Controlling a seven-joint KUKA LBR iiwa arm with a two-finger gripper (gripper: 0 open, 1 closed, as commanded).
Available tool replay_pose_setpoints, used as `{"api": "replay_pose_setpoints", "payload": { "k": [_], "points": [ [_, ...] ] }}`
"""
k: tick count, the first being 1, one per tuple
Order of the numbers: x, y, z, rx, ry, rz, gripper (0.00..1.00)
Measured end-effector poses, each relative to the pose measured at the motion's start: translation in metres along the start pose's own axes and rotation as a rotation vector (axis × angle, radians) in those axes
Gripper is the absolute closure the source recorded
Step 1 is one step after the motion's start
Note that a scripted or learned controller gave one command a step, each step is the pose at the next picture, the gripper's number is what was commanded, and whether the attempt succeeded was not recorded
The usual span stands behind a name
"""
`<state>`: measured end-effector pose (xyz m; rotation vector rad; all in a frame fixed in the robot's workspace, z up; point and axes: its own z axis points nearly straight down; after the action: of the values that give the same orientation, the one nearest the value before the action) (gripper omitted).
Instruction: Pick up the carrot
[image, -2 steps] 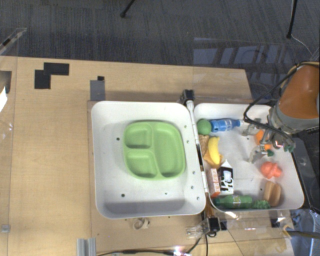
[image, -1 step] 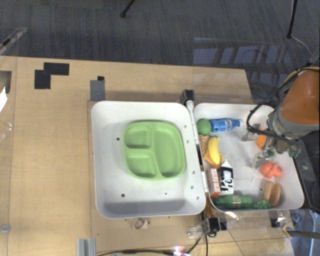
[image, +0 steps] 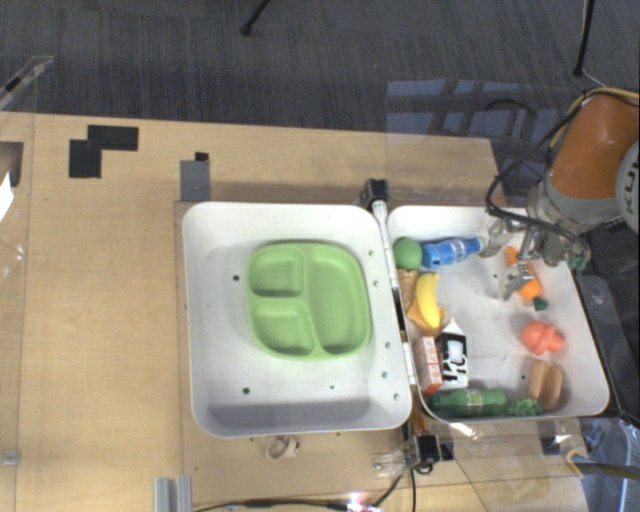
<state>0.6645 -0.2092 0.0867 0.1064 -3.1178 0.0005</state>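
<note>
No text, brand or number can be read anywhere on the desk (image: 100, 330). The one item with print is a small black-and-white carton (image: 453, 357) in the right bin (image: 590, 350), just right of the banana (image: 428, 300); its white marks on black are too blurred to make out. Beside the carton lies a red-brown packet (image: 429, 363) whose face shows pale patches, likewise illegible. The blue bottle (image: 450, 250) above the banana carries no legible label. Black shapes (image: 100, 150) at the desk's far left corner are plain blocks, not letters.
</note>
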Motion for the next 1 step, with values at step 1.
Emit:
{"api": "replay_pose_setpoints", "payload": {
  "k": [1],
  "points": [
    [-0.0092, 0.0001, -0.0191, 0.007, -0.042, 0.002, 1.00]
  ]
}}
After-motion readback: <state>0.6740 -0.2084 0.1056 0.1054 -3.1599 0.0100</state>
